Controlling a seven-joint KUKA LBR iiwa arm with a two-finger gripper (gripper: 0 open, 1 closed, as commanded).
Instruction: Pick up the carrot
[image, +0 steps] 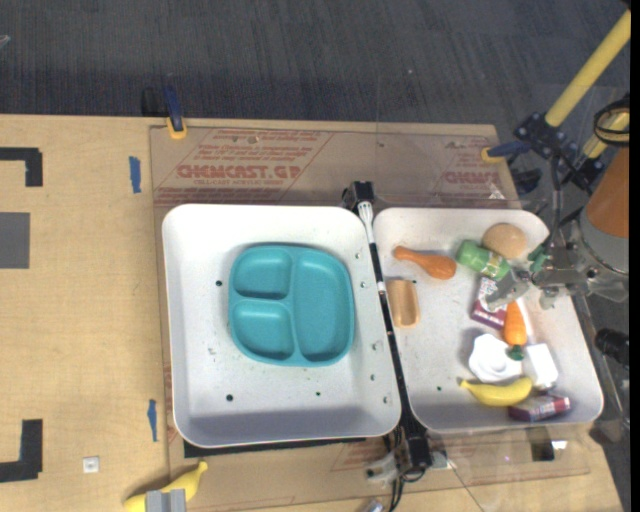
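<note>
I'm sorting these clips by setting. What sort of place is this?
Probably a robot lab test bench, not a kitchen: two white bins clamped to a cardboard-covered bench, toy food like a carrot and banana, and a teal divided plate.

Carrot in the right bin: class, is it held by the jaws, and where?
Cannot be told. The gripper sits right above the carrot, at its upper end, but a grip isn't visible.

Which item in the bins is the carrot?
Look in the right bin, at its right side under the gripper. The carrot is the small bright orange piece with a green tip, above the yellow banana and white items.
</note>
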